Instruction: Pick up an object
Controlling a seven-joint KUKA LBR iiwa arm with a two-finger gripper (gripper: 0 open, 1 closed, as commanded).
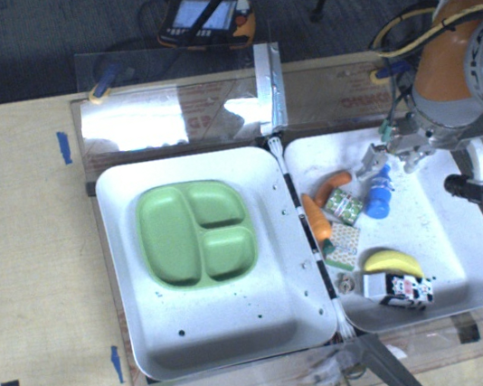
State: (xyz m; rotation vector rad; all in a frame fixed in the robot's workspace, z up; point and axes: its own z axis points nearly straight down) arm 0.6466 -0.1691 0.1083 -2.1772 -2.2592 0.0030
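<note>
Tray [197, 232] in left bin [137, 278]; banana [392, 262] in right bin [476, 277].

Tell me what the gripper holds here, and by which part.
Cannot be told. The gripper sits just above the blue bottle in the right bin, but no object visibly sits between its fingers.

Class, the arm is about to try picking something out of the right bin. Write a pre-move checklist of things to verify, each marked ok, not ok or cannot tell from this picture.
1. Hand is over the right bin, where the objects lie: ok.
2. A target lies close under the hand: ok, the blue object sits just below it.
3. Target is free of neighbours: not ok, the green packet and the carrots crowd its left.
4. Nothing already held in the hand: cannot tell.
5. An easier, isolated pick exists: ok, the banana lies more apart, though a black and white item sits close below it.
6. The green tray in the left bin is out of the way: ok.
</note>
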